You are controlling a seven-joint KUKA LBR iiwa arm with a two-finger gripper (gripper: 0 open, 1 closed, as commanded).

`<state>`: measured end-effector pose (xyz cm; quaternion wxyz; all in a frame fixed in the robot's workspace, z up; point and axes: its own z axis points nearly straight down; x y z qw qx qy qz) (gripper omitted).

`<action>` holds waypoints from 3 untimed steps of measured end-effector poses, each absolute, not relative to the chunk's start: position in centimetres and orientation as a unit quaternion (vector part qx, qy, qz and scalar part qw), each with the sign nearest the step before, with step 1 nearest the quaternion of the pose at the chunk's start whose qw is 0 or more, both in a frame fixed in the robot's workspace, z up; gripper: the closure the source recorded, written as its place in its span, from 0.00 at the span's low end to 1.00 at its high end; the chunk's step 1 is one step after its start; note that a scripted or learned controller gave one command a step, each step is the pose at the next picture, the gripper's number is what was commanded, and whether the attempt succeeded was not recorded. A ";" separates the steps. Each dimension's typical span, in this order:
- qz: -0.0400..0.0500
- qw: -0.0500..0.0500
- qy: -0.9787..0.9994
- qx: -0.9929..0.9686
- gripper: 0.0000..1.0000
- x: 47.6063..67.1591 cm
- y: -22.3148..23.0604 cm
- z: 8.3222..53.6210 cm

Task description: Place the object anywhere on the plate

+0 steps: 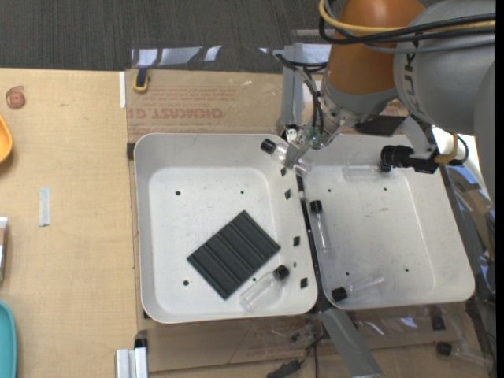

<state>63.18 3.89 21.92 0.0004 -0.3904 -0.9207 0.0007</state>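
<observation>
The plate (234, 254) is a dark grey ribbed rectangle lying at a slant in the left bin (157, 211). My gripper (294, 157) hangs over the back end of the rim between the two bins. A small clear vial with a black cap (272, 146) sticks out to the left from between its fingers, so it is shut on that vial. The held vial is well behind the plate and a little to its right. A second clear vial with a black cap (264, 288) lies just off the plate's front right corner.
The right bin (425, 242) holds several clear vials: one along the dividing rim (318, 223), one near the front (358, 288), one at the back (361, 170). The arm's grey body and orange band (370, 22) loom over the back right. Cardboard lies behind the bins.
</observation>
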 end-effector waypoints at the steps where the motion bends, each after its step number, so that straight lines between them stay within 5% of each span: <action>1: 0.000 -0.001 -0.943 -0.332 1.00 64.1 8.6 31.8; 2: 0.000 -0.002 -0.982 -0.188 1.00 62.2 12.0 44.2; 3: 0.000 -0.001 -1.000 -0.012 1.00 61.1 21.7 44.2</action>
